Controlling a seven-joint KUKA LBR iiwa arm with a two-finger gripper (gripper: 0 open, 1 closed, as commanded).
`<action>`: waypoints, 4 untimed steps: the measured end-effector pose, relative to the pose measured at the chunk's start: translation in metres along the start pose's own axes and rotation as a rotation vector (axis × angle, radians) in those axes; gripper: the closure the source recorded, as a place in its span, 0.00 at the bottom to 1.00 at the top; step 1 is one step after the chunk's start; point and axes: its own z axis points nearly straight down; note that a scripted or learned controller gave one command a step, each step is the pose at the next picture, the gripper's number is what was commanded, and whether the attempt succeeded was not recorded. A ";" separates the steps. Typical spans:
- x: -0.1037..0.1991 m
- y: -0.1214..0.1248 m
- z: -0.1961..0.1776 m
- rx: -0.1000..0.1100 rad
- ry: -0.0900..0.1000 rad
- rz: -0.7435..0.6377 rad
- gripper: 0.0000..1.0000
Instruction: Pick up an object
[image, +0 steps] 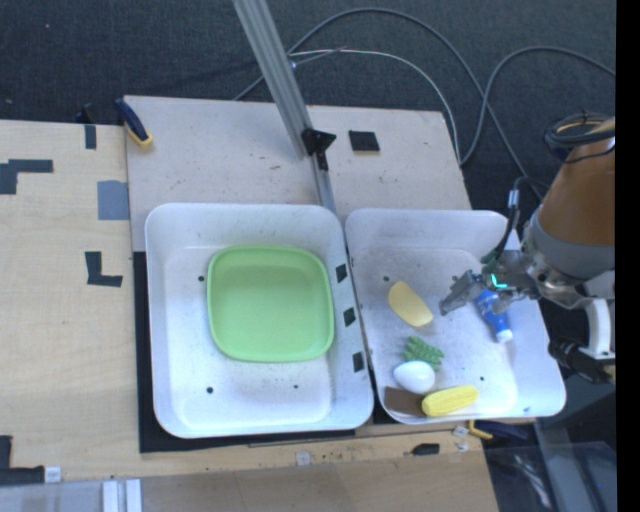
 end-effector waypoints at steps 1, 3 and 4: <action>0.000 0.000 0.000 0.000 0.000 0.000 0.00; 0.004 0.007 0.103 0.004 0.001 0.000 0.00; 0.004 0.007 0.132 -0.001 -0.001 0.000 0.00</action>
